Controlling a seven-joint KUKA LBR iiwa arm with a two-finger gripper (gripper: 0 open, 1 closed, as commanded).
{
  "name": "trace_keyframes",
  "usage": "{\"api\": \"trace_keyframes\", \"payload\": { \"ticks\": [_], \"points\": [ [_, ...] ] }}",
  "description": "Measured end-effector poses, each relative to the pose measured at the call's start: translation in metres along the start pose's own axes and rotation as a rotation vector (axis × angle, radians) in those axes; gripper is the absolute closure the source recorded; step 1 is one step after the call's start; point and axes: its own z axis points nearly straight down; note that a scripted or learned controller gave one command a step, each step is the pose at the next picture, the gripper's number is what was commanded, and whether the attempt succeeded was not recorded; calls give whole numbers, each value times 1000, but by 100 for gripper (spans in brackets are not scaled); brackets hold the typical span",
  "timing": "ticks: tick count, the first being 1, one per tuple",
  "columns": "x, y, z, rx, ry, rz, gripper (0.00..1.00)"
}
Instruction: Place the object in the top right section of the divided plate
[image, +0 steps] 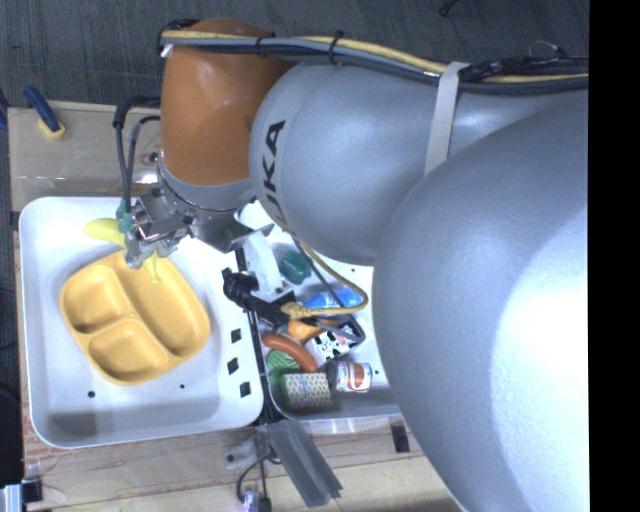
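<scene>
Camera view is being looked at from above, and the gripper (148, 248) is being held low over the top edge of the yellow divided plate (132, 318). How far its tips are apart cannot be told, because they are being blurred together with something small and yellow-green at that spot. A yellow banana-shaped thing (103, 230) is lying in the left white bin (130, 415), just beside the gripper and touching the plate's rim or very near it. The plate is being kept in that bin too. The right bin (330, 418) is being crowded with small things, a red can (352, 376) among them, under the big grey arm (420, 200).
</scene>
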Motion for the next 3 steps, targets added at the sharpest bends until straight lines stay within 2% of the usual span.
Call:
{"api": "trace_keyframes", "payload": {
  "ticks": [3],
  "points": [
    [2,1,-28,5,-2,-21,100]
  ]
}}
